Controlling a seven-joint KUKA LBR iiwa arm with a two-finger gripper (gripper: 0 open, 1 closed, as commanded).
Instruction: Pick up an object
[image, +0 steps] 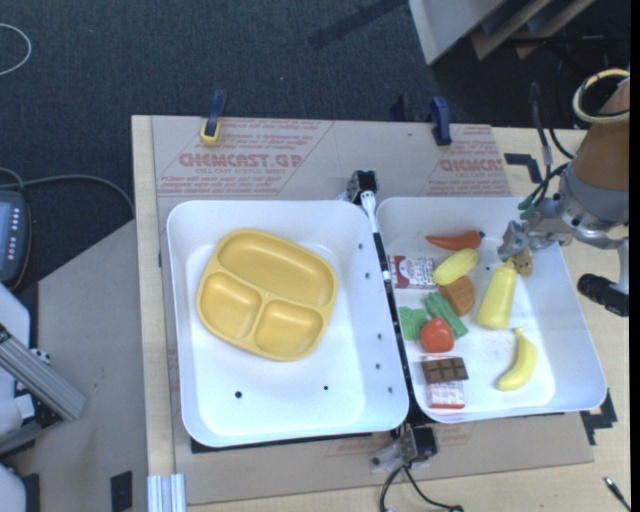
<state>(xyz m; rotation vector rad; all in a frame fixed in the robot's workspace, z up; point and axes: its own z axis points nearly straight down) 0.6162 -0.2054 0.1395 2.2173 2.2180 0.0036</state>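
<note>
The tool (519, 250) sits low over the upper right part of the right bin (585, 345), just above the top of a yellow bottle (497, 297), with a small brownish thing showing at its tip; whether that thing is pinched or merely lying under it cannot be told, nor whether the tool is spread or pressed together. The likeliest target is the bottle, standing among a crowd: a yellow lemon-like piece (455, 266) and a red chili (453, 240) to its left, a banana (518, 364) below it. The bottle's long axis runs nearly up and down in the camera view, leaning slightly, its narrow end toward the tool. The risk is a grip on that narrow, rounded end, which could slip out or tip the bottle into its neighbours. The yellow tray (265, 293) lies in the left bin (200, 400), well apart on the counter (300, 160).
</note>
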